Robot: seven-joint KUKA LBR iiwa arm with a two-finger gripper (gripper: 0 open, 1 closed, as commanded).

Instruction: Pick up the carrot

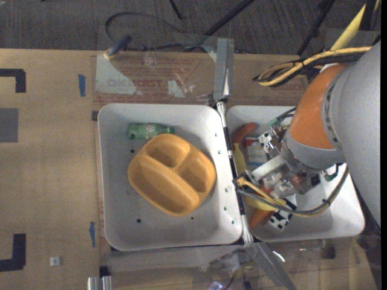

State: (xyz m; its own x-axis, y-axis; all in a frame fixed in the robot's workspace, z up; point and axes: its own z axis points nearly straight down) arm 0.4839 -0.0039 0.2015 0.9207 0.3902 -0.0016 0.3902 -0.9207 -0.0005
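The grey KUKA arm with the orange wrist band (314, 122) enters from 3 o'clock and hangs over the right-hand shallow white bin (347, 222). Its two-finger gripper (275, 183) sits low over the left half of that bin, amid a cluster of items. Whether the jaws stand apart or together cannot be told: the wrist body and cabling cover them.

The orange carrot (259, 217) lies in the right-hand bin at about 7 o'clock from the gripper, near the bin's lower left corner; only part of it shows, beneath a black-and-white checkered marker tag (279, 220). It cannot be determined whether the gripper touches it.

A red-orange sausage-shaped item (243, 132) lies at 11 o'clock from the gripper, by the bin's upper left wall. A yellow banana-like item (240, 160) lies along the left wall.

The left-hand shallow white bin (115, 222) holds a yellow moulded three-compartment plastic tray (172, 173) at its centre. A green wrapped packet (150, 130) lies at 11 o'clock from the tray, just beside its rim.
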